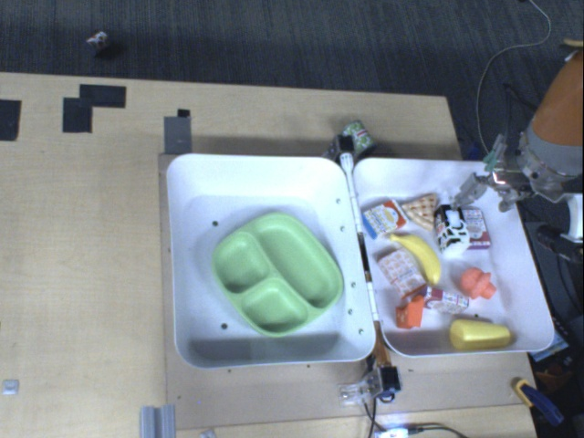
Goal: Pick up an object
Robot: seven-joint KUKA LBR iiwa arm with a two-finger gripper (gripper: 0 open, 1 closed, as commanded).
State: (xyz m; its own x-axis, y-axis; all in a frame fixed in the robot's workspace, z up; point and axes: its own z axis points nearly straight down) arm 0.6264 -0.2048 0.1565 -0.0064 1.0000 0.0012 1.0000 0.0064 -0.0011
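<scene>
So I'm at the approach stage here. The hand (486,182) sits at the upper right corner of the right bin (538,322), over the rim, with nothing between its fingers that I can see. How far apart they are, I honestly can't tell from this angle, too small and blurry.

All the pickable stuff is in that right bin. My count: one banana (419,255), one cow-patterned black and white thing (451,232), one waffle-looking piece (421,210), one small packet with orange on it (383,217), one pinkish wrapped packet (398,269), one orange-pink toy (477,283), one orange-red item (410,312) beside a small wrapper, and one yellow block (478,334) along the bottom edge. The left bin (182,336) holds one green divided plate (276,271).

Closest candidate looks like the cow thing, just down-left of the hand. Next move, I'd guess: shift inward over it, drop straight down, then close. The clutter around it could get nudged.
</scene>
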